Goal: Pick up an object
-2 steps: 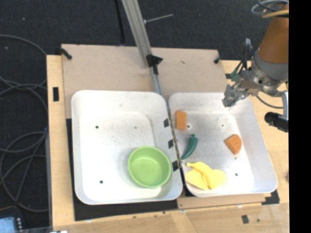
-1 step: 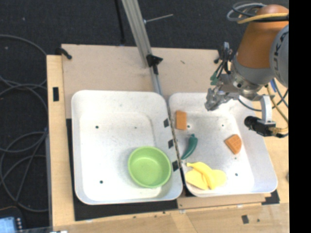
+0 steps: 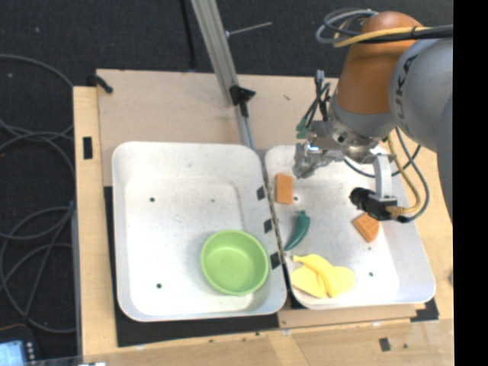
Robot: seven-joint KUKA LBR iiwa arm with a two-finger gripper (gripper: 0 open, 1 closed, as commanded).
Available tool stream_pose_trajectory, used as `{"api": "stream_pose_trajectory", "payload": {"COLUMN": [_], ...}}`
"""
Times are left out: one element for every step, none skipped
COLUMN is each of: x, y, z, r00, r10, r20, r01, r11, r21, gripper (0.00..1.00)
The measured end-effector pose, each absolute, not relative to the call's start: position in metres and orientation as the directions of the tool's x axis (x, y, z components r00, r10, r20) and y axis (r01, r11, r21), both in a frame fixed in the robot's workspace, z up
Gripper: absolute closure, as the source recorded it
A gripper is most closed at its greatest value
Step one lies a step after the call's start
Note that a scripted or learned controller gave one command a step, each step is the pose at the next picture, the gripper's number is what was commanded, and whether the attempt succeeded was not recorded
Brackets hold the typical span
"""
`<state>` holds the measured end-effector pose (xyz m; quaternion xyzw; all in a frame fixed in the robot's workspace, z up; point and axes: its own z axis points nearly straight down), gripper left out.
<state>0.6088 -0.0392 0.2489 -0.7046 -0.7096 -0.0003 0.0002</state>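
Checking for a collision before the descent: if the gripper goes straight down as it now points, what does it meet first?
Probably the right bin's bare floor, beside the orange block; depth is unclear.

Arm (image 3: 412, 59) cut off at right edge; jaws' state unclear.

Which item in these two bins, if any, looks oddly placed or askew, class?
The green chilli pepper stands out: it lies tilted against the left wall of the right bin, by the divide, not flat on the floor. The green bowl sits upright in the left bin. Nothing looks spilled or damaged.
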Motion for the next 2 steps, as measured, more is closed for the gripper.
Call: {"api": "stream_pose_trajectory", "payload": {"x": [0.610, 0.619], "y": [0.022, 0.083], "z": [0.242, 0.249], "r00": [-0.008, -0.009], "r10": [1.000, 1.000], "r20": [0.001, 0.002], "r01": [1.000, 1.000], "r11": [0.008, 0.009], "r21": [-0.001, 0.002], "gripper": [1.00, 1.00]}}
